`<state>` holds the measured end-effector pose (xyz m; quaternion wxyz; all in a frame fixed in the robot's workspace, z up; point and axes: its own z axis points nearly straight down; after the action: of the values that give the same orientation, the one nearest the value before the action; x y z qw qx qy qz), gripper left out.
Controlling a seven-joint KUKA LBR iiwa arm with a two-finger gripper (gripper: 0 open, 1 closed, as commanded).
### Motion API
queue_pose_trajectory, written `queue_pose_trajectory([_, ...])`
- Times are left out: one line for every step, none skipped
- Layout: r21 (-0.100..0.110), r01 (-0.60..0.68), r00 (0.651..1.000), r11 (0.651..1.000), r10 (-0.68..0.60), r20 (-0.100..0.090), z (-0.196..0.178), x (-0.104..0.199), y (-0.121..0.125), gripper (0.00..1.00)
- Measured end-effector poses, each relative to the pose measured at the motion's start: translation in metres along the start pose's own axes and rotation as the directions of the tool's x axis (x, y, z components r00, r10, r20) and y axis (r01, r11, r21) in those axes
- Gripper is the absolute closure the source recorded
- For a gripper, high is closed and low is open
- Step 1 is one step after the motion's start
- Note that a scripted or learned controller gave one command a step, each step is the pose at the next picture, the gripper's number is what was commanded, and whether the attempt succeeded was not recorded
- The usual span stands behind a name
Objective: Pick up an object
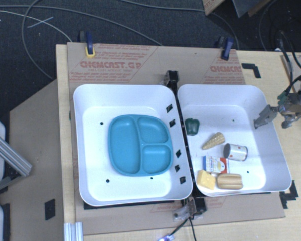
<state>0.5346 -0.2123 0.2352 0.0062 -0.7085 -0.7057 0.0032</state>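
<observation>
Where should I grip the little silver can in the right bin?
Probably across the silver can's round body, coming straight down. It lies on its side, apart from the corn cob and carton, so fingers can straddle its width. The gripper sits by the right bin's far right edge.

Divided plate point(140, 145) in left bin point(85, 134); small items point(221, 159) in right bin point(271, 149)

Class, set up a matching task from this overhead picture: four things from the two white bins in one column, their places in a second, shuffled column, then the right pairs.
Things:
1. blue divided plastic plate
2. small green pepper-shaped toy
3. silver metal can
4. tan bread-roll toy

Places:
A. right bin, near front edge
B. right bin, by the divider
C. left bin, middle
D. right bin, centre

Pairs: 1-C, 2-B, 3-D, 4-A
</observation>
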Motion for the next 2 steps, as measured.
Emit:
queue_pose_trajectory([-0.013,0.004,1.000,1.000,-0.004,0.004,-0.007,0.001,0.003,0.00])
queue_pose_trajectory([-0.007,0.003,1.000,1.000,-0.003,0.001,0.054,-0.004,0.006,0.00])
